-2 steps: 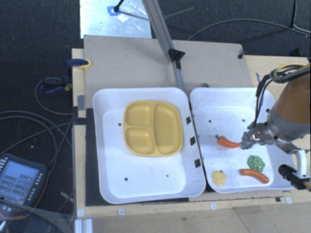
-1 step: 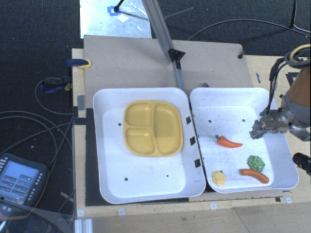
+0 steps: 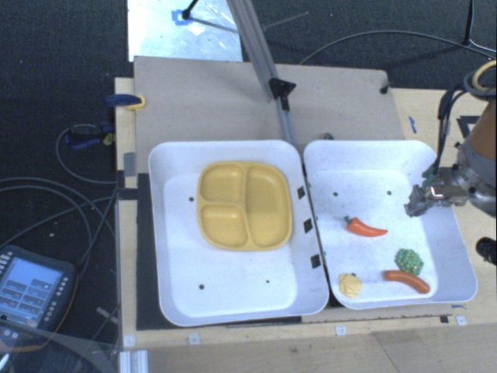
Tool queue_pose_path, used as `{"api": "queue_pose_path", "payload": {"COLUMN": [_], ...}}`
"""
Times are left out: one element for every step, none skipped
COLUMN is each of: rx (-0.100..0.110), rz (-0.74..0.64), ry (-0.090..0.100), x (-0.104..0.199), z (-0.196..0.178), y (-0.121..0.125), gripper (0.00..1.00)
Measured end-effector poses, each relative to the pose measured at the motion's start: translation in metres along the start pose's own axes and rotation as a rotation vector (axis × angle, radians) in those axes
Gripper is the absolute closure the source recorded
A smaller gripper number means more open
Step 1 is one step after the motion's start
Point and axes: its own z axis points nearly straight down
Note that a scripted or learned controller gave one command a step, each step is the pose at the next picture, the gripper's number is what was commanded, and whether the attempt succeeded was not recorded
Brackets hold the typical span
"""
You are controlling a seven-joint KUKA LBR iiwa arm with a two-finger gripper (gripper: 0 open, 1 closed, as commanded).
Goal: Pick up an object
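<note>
In the right bin (image 3: 365, 162) lie an orange chili pepper (image 3: 364, 227), a green broccoli piece (image 3: 408, 259), a red-orange sausage (image 3: 406, 280) and a small yellow lump (image 3: 350, 285). My gripper (image 3: 424, 199) hangs over the bin's right side, above and to the right of the pepper. Nothing shows between its fingers, and their spread is too small and dark to read.
The left bin (image 3: 178, 286) holds a yellow divided plate (image 3: 245, 205). A grey pole (image 3: 256, 49) slants across the back of the bench. Cables and a teach pendant (image 3: 31, 286) lie on the floor at left.
</note>
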Motion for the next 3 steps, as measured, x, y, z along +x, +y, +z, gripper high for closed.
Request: {"api": "queue_pose_path", "payload": {"rx": [0.001,0.001,0.002], "rz": [-0.004,-0.006,-0.006], "ry": [0.002,0.003,0.003], "x": [0.042,0.099,0.158], "z": [0.001,-0.004,-0.002], "y": [0.012,0.025,0.039], "gripper": [1.0,1.0,1.0]}}
